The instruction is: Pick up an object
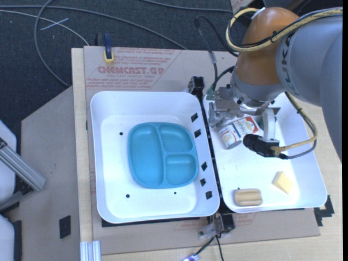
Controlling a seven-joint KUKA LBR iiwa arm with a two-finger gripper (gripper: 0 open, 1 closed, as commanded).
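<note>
The small white container (230, 136) sits right under the gripper (220, 111), arm reaching down into the right bin (304, 162); can't tell its grip.

Grey arm (315, 53), orange band, yellow cable (299, 144)

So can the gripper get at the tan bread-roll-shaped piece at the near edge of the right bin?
Probably yes. The tan bread-roll-shaped piece lies alone on open bin floor, apart from the pale yellow wedge, with nothing over it. The gripper sits farther back in the same bin.

Hand (227, 115) over right bin (304, 145) (blue tray (162, 154) in left bin (106, 145)).
</note>
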